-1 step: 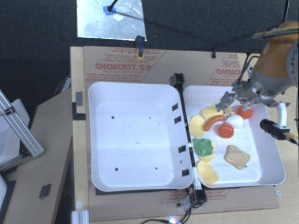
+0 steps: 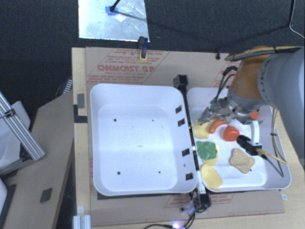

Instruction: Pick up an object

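We see the tool (image 2: 209, 115) low over the far left part of the right bin (image 2: 238, 188), at the end of the grey arm (image 2: 283, 80), which reaches in from the right with its orange band (image 2: 248, 78) above the wrist. From this slant we cannot tell whether the tool is released, clenched or grasping anything. The things to pick all lie in that right bin. An orange-red sausage (image 2: 217, 125) lies just beside the tool's tip, a pale yellow chunk (image 2: 201, 130) sits to its left against the bin's left wall, and a red ball (image 2: 230, 133) rests just right of the sausage. Nearer to us a green leaf (image 2: 206, 150) lies on top of a yellow scrap (image 2: 212, 160), a yellow oval (image 2: 211, 176) sits in the near left corner, and a tan bread slice (image 2: 241, 160) lies toward the near right. A small orange bit (image 2: 254, 114) shows partly hidden beneath the wrist. The left bin (image 2: 138, 92) stands just beside the right one, and both rest on the worktop (image 2: 124, 67), a brown printed board with a blue and yellow clamp (image 2: 142, 49) at its far edge
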Robot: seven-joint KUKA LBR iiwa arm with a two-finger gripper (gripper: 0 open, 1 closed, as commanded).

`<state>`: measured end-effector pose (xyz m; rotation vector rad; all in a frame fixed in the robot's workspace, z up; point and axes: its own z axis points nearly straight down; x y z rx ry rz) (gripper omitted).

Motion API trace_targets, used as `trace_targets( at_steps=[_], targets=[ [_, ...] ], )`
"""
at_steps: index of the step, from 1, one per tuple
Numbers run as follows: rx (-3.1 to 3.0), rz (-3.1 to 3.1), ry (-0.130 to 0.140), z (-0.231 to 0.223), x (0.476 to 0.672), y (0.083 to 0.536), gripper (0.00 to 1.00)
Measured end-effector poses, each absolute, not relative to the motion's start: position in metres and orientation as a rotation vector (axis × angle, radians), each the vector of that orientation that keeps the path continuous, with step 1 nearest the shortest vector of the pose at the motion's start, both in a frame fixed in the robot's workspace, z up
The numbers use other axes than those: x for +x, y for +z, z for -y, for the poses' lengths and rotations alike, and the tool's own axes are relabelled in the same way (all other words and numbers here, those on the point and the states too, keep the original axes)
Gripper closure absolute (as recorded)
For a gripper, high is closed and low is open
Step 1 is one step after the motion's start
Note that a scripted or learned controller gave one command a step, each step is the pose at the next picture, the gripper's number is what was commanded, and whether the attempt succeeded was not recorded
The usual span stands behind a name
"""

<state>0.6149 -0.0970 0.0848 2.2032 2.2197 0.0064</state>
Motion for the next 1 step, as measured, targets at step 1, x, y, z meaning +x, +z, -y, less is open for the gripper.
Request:
trace_targets(
  at_steps=[1],
  targets=[
    [2.199, -2.209, 0.019, 0.0997, 0.6189, 0.1042, 1.00]
  ],
)
